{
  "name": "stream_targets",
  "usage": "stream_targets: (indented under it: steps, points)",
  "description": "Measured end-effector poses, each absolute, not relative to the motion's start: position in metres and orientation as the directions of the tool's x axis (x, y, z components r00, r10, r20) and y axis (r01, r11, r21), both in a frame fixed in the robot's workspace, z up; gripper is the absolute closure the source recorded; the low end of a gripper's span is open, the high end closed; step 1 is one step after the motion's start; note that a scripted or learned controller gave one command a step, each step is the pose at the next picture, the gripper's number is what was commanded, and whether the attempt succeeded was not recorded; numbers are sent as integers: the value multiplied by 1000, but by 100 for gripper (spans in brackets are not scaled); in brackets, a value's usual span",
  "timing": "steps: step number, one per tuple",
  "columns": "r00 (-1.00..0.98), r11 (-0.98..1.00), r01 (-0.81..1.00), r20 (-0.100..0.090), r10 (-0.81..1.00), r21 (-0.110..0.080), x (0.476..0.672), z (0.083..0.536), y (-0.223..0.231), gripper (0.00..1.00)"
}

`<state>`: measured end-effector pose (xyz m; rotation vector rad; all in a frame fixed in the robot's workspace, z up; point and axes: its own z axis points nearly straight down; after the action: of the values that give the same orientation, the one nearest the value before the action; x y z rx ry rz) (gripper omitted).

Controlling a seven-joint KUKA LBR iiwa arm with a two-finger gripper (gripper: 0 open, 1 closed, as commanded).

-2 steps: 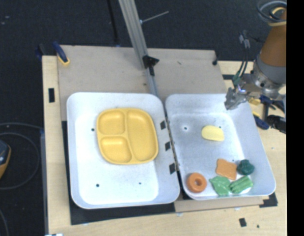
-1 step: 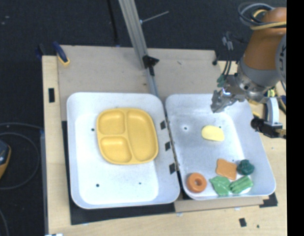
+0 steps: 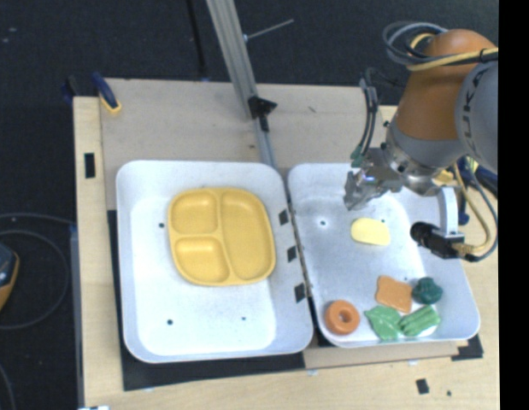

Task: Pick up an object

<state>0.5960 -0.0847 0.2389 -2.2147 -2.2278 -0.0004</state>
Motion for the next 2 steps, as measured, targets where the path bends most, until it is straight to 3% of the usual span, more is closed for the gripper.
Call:
stream_targets:
  steps: [2]
  points:
    - [-6,6,1000,1,1000,-1,570,231,15,100]
